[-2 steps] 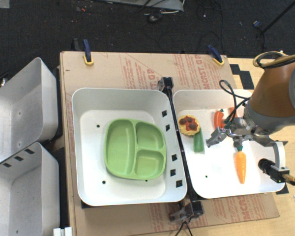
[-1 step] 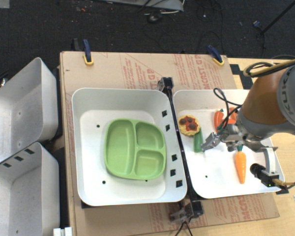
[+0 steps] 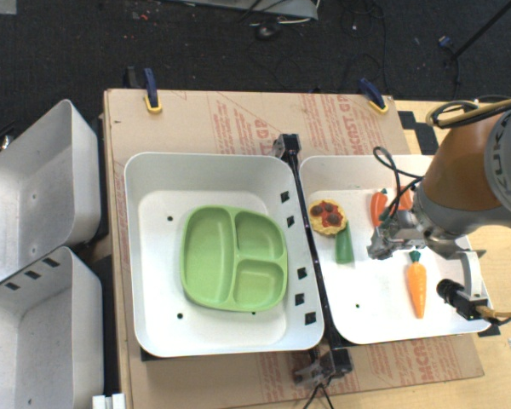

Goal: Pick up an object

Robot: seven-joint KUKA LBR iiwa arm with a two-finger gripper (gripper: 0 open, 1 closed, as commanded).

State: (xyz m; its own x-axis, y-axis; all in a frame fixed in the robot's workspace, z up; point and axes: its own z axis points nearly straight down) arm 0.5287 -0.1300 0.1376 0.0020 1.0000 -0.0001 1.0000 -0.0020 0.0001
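Dark floor w/ loose cables surrounds the counter [image 3: 238, 118], a cardboard-topped board clamped at its far edge by two blue-and-yellow clips; two spare white tubs sit off the board at frame left.

Camera view, left to right:

1. Left bin [image 3: 153, 186], frame centre: holds a green divided plate [image 3: 235, 258] lying flat, three compartments up. It is a broad, low item, so prob. a poor target for a two-finger grasp.

2. Right bin [image 3: 358, 318], centre-right: holds the small pick candidates. A toy pizza slice [image 3: 328, 216] lies near the divider between bins, w/ a green pepper-like piece [image 3: 344, 247] just below it. An orange carrot [image 3: 417, 286] lies lengthwise further right, green top toward the upper frame. A red-orange piece [image 3: 379, 207] shows next to the arm; ID unclear.

3. Arm enters from frame right, orange band above the wrist. The gripper [image 3: 390, 242] is down inside the right bin, between the pepper piece and the carrot top, near both. Wrist body hides the tips: cannot tell if it is spread or clamped, and no item is visibly held.

Judgement: approach/grasp stage, pick not confirmed. Carrot top is the closest target.
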